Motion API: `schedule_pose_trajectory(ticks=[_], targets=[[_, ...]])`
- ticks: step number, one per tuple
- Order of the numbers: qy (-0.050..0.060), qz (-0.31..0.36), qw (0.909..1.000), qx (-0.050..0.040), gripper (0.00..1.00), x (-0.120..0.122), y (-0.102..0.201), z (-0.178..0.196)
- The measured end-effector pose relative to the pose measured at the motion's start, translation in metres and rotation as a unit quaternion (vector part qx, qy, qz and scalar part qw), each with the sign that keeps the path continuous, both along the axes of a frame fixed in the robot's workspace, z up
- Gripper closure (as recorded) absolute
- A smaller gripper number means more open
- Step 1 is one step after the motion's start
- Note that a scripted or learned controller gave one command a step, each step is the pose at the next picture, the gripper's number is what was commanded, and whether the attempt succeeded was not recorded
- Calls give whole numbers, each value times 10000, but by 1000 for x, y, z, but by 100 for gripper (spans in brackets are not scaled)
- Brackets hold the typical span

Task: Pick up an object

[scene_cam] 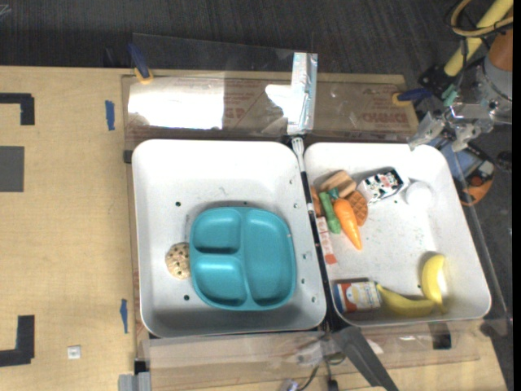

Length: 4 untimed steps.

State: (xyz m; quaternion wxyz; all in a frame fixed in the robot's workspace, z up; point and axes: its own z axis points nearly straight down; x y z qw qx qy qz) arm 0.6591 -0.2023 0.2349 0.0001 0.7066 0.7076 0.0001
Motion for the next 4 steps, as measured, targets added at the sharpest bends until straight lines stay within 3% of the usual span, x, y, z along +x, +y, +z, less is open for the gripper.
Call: schedule_pose_trajectory(ticks=[1,2,3,4], targets=[[47,658,9978,15,0,-85,4,-125],[6,591,9983,6,0,-111,29,-120],[-10,558,9984,24,0,-168,-2,-146],[-47,1520,9884,-22,0,-147,5,2]])
